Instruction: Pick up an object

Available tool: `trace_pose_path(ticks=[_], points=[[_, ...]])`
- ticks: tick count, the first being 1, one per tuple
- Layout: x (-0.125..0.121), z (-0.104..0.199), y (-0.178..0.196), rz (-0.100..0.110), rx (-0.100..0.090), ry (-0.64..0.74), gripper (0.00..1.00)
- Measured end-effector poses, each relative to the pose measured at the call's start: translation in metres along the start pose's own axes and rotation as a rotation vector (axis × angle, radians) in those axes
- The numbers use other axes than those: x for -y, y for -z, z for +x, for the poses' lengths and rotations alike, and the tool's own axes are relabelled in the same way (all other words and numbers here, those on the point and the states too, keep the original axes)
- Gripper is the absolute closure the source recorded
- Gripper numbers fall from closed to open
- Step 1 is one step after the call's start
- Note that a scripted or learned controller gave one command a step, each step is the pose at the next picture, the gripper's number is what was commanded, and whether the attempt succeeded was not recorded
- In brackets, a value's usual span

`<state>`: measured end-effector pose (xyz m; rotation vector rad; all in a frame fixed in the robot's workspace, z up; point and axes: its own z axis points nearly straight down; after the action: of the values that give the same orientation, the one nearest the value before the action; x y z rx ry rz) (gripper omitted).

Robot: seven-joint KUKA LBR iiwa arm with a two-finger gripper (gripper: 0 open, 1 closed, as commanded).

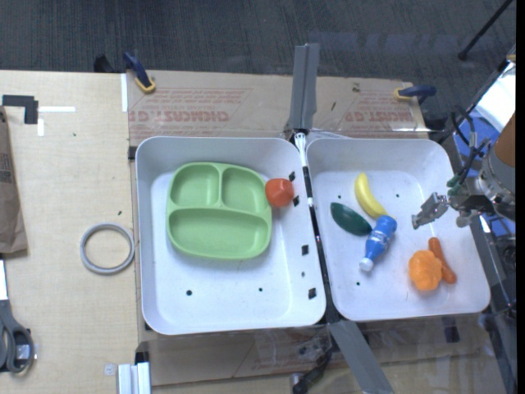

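Currently the gripper (pixel 432 209) is seen spread open, empty, over the right bin (pixel 402 306); the carrot (pixel 441 260) lies just below it, long axis running diagonally away toward the bin's front-right corner.

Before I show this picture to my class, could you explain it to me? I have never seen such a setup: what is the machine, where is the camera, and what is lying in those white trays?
The picture comes from one fixed camera above a bench, looking down at a slant. A robot arm reaches in from the right; its hand hovers over the right bin, and nothing shows between its fingers.

The right bin contains a yellow banana, a dark green vegetable, a blue and white bottle, an orange fruit and a carrot beside it.

The left bin holds a green divided plate with a small orange ball at its edge.

A grey ring lies on the bench, outside the bins.
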<state>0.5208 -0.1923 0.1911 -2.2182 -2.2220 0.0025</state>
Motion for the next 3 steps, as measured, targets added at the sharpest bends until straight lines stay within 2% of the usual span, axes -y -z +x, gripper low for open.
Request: trace_pose_path(ticks=[1, 2, 3], points=[[-0.041, 0.032, -0.1, -0.001, 0.001, -0.001, 0.0], [-0.041, 0.031, -0.091, 0.0, 0.0, -0.003, 1.0], [-0.109, 0.017, -0.099, -0.002, 0.002, 0.002, 1.0]])
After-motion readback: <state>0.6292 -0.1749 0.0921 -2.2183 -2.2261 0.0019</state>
